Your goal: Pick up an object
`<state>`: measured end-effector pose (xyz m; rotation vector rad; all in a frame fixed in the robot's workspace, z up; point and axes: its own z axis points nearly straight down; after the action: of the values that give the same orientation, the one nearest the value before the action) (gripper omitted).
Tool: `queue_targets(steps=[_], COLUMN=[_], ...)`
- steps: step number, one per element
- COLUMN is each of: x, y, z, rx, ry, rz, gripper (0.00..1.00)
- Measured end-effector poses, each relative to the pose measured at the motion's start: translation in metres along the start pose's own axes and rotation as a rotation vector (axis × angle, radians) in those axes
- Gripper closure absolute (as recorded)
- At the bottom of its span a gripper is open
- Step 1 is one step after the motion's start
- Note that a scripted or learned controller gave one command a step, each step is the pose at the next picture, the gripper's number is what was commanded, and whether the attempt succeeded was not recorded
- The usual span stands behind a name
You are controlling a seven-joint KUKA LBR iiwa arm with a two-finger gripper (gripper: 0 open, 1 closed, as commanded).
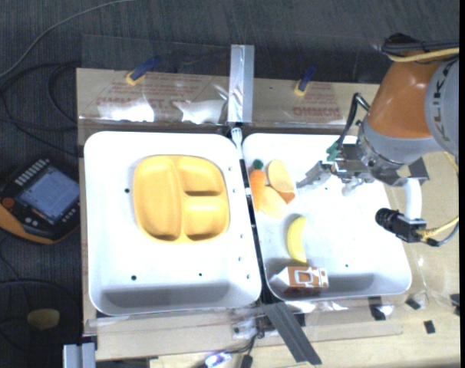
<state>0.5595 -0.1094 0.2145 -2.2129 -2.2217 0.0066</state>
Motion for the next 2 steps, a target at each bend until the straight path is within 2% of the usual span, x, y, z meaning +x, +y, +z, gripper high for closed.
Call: queue_targets(steps=[1, 2], x=[-0.0017, -0.002], y=[-0.0273, -0.0272], z=[0.1217, 0.1155], rx=[-0.006, -0.002], ry=[-0.001, 0.0], rz=[-0.195, -0.195], gripper=[0.0, 1.0])
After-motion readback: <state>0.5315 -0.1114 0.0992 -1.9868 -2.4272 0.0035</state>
